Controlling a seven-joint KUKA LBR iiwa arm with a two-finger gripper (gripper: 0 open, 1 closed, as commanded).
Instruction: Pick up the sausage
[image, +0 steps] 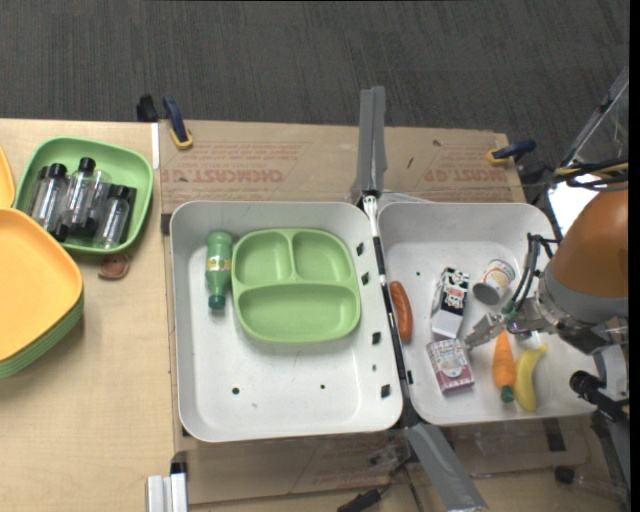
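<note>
Cardboard bench (300, 165), two white bins (200, 400), grey carpet (300, 50)

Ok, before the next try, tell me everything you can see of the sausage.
The sausage is a short reddish-orange link with rounded ends and a smooth, slightly shiny skin, like a plastic toy. It lies flat in the right bin, running lengthwise along that bin's left wall, close beside the divider between the bins. It looks whole. Nothing lies on it; the pink box and the black-and-white carton sit apart to its right. The gripper is over by the carrot, not at the sausage.
</note>
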